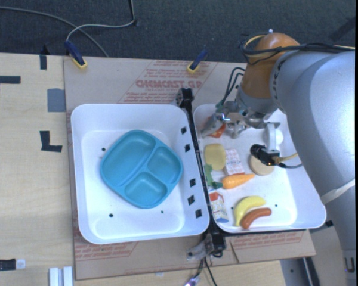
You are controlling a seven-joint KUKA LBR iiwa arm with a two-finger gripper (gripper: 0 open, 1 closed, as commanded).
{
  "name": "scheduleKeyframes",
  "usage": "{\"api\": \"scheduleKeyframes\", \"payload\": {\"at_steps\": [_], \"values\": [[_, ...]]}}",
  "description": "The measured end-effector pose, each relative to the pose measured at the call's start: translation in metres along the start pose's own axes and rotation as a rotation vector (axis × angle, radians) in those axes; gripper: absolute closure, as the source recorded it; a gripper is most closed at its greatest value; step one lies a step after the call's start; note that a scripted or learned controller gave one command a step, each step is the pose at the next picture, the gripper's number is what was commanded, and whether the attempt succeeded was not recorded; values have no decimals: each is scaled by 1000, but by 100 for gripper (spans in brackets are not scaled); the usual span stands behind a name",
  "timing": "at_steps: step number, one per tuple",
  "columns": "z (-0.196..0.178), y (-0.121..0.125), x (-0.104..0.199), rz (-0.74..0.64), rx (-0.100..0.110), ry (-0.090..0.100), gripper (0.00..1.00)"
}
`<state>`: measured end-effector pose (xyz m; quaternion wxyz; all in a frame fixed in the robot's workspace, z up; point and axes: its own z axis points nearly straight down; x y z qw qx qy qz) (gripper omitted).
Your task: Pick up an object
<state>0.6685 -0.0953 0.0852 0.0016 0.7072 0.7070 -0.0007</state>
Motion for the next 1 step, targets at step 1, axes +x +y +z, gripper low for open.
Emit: {"api": "scheduleKeyframes", "payload": {"at_steps": [1], "values": [[0,0,-1,-1,0,1,0]]}}
